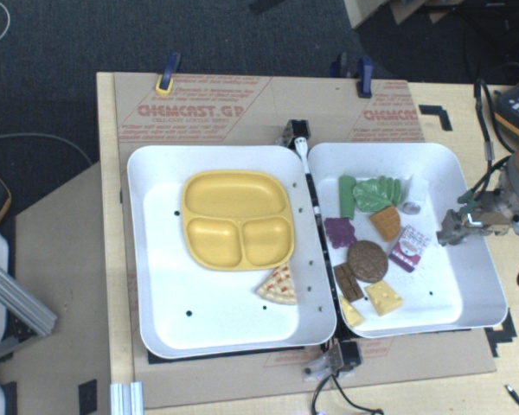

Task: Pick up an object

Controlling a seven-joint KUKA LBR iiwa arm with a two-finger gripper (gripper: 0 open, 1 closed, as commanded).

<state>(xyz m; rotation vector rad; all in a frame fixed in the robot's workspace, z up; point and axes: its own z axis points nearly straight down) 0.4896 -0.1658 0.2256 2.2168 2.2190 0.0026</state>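
You are looking down on two white bins sitting side by side on a wooden board. The left bin [156, 258] is holding a yellow divided tray [238, 219] near its middle, with a pizza slice [279, 285] lying just beside the tray's lower right corner. This bin is probably serving as the drop-off side, since little is lying in it.

The right bin [441, 171] is holding the pile of small toy foods, which are crowding its left half. This is likely the picking side. In it you are seeing a green piece [372, 193] at the top, an orange-brown block [386, 223] below it, a purple piece [339, 230], a round brown cookie [368, 260], a chocolate bar [347, 281], a cheese wedge [383, 297] and a small wrapped packet [408, 247].

The gripper [457, 227] is hanging over the right side of the right bin. Nothing is showing between its fingers, so treat it as carrying nothing; whether it is spread or closed cannot be read from this angle.

The nearest candidate is the wrapped packet, lying near the gripper on its left. The remaining items are lying farther left, so you are expecting a leftward move before any descent.
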